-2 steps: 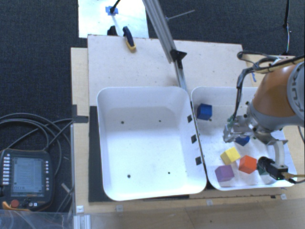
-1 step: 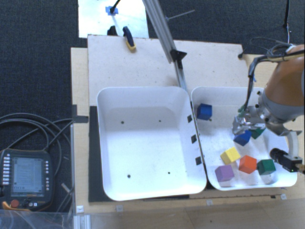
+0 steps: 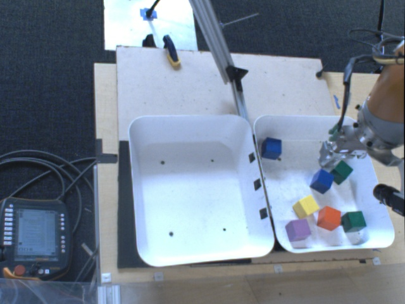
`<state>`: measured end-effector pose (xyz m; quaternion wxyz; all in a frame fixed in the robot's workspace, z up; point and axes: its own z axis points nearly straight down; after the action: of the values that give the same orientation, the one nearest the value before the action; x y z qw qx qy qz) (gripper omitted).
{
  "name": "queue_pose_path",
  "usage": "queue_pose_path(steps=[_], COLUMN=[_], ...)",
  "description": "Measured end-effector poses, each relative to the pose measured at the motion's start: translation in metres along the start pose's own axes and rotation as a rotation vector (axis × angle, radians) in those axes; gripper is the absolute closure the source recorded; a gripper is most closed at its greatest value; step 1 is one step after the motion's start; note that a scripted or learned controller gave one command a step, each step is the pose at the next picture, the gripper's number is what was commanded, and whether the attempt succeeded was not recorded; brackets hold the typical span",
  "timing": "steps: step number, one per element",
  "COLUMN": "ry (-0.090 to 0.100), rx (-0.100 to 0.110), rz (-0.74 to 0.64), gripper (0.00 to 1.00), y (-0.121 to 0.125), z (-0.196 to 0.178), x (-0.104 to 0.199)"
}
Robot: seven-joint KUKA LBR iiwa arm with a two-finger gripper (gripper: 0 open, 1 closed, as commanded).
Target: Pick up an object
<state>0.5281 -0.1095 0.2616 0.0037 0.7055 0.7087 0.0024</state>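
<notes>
The right bin (image 3: 297, 128) holds several small cubes. One blue cube (image 3: 271, 147) sits alone near the bin's left wall. A second blue cube (image 3: 321, 181) and a dark green cube (image 3: 342, 171) lie side by side in the middle. Along the front edge are a yellow cube (image 3: 305, 206), an orange cube (image 3: 328, 218), another green cube (image 3: 354, 220) and a purple cube (image 3: 298, 230). My gripper (image 3: 331, 156) hangs over the right bin, just above and behind the blue and dark green pair. I see no cube lifted with it.
The left bin (image 3: 190, 132) stands beside the right one, sharing a raised middle wall. A slanted metal pole (image 3: 215, 37) crosses above the bench behind the bins. A teach pendant (image 3: 31, 236) with cables lies at the far left, off the bench.
</notes>
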Motion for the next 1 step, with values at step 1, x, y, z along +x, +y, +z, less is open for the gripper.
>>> queue_pose_path(steps=[1], ry=[0.003], rx=[0.005], rz=[-0.006], gripper=[1.0], y=[0.0079], z=[-0.005], x=[0.0503])
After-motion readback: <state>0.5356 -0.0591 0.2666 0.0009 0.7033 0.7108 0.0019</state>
